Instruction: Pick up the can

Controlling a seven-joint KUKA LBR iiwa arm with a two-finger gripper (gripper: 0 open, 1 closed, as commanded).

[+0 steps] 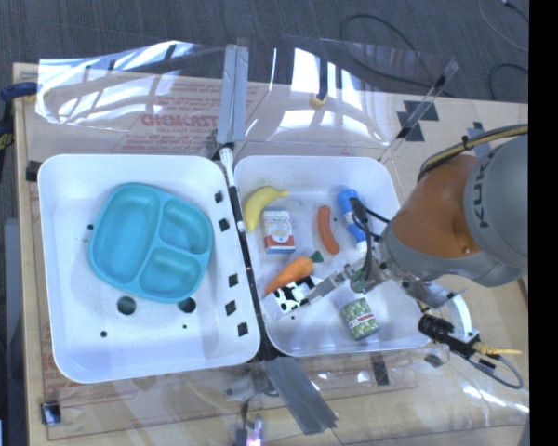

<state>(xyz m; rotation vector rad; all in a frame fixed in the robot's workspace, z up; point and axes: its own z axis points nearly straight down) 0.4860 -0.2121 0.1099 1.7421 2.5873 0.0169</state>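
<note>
The can [359, 319] is small, with a green patterned label, and lies tilted on the floor of the right bin [388, 179] near its front wall. My gripper [357, 279] hangs just behind the can, slightly to its left, under the grey and orange wrist that reaches in from the right. Nothing shows held in it. A grey part of the tool stretches left toward a black-and-white cow-patterned toy [294, 295].
The right bin also holds a banana [259, 203], a small red-and-white carton [278, 230], a sausage [327, 229], a blue object [352, 214] and a carrot [291, 272]. A blue divided plate [152, 241] lies in the left bin [65, 179].
</note>
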